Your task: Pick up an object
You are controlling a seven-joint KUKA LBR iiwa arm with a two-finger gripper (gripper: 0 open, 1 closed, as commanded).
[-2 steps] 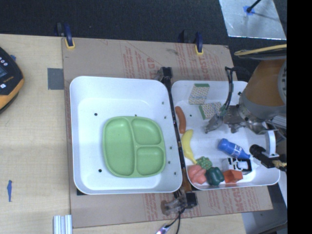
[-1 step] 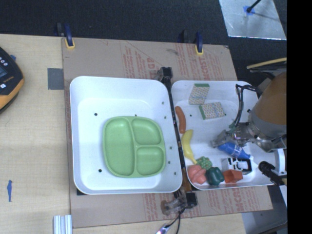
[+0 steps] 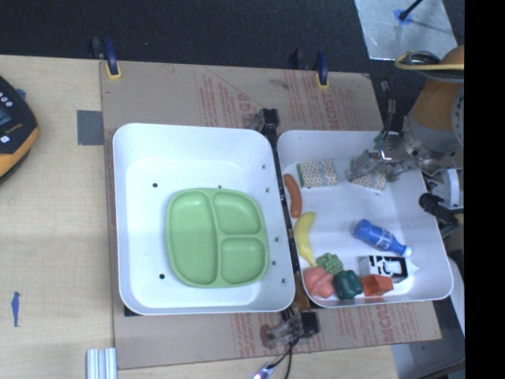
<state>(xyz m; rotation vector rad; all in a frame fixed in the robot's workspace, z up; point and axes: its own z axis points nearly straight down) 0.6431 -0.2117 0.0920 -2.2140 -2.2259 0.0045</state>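
Nearest the camera, along the near wall of the right-hand shallow white bin (image 3: pixel 442 287), sit a coral lump (image 3: pixel 318 282), a dark green block (image 3: pixel 346 284) and an orange block (image 3: pixel 377 285). My gripper (image 3: pixel 377 161) hangs at the far side of that bin, over a speckled tan pad (image 3: pixel 369 179); whether it grips anything I cannot tell. That pad looks light and soft, likely to crumple, so I would pinch across its narrow width, near the middle.
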